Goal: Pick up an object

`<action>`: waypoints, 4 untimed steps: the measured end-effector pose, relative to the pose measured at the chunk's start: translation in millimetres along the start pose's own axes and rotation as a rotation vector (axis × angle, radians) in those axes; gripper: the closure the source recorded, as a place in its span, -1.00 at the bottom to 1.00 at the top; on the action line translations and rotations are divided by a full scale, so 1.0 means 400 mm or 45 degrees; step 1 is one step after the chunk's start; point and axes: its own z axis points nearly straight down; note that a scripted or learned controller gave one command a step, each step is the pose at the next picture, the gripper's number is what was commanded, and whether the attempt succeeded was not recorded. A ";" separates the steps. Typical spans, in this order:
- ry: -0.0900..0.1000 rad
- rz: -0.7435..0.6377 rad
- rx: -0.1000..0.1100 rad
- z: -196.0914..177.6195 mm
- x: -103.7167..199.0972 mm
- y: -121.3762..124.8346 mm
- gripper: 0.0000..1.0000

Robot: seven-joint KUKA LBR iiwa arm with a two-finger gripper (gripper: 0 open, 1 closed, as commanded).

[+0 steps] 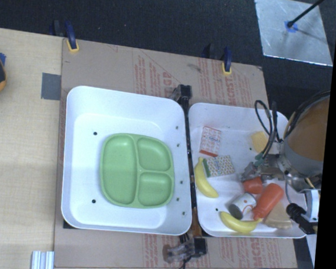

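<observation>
Claw [258,169] low over the right side of the right bin [240,117], tips among the clutter; opening and any hold cannot be told from this angle. Just beside the tips: a small red-orange piece [252,185] and an orange carrot-like item [268,201], lying aslant. Below these, a banana [237,223] near the front wall. A second banana [205,182] lies by the left wall, a checkered packet [220,165] and a red-printed card [210,141] near it. Left bin [77,152] holds a green divided plate [136,170]. Both bins sit on the desk [13,145].
</observation>
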 end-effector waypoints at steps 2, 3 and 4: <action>0.003 0.003 0.002 0.024 0.197 0.051 1.00; 0.003 0.007 0.007 -0.087 0.103 0.062 1.00; 0.004 0.007 0.007 -0.086 0.103 0.061 -1.00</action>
